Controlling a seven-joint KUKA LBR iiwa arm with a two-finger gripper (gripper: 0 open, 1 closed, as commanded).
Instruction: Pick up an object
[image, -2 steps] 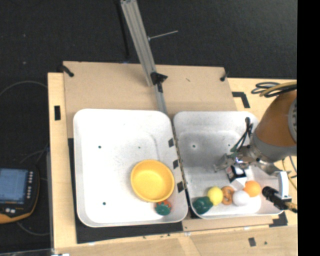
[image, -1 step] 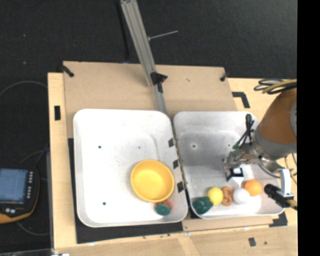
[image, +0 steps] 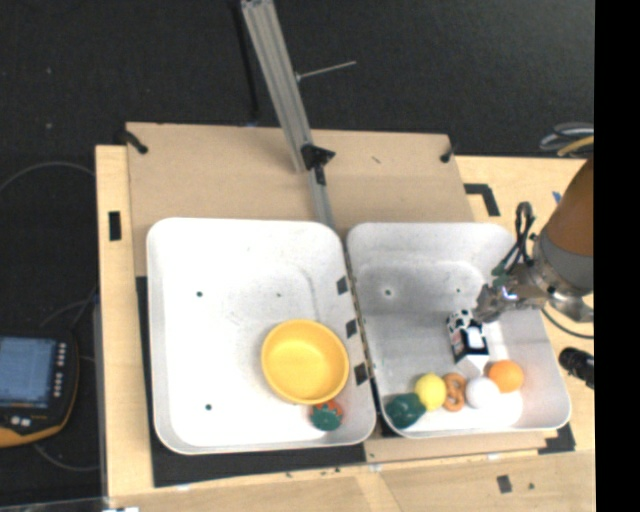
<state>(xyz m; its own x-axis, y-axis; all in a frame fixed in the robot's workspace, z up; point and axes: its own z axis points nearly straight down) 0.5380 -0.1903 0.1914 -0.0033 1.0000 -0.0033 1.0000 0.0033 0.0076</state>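
the claw (image: 466, 334) hangs low in the right bin (image: 420, 250), grip state unclear.

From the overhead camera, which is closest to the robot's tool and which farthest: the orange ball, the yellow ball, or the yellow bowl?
Measured from the tool in the right bin:
1. Orange ball, just below and right of it, near the bin's lower right corner.
2. Yellow ball, farther down and left, along the bin's front edge.
3. Yellow bowl, across in the left bin.
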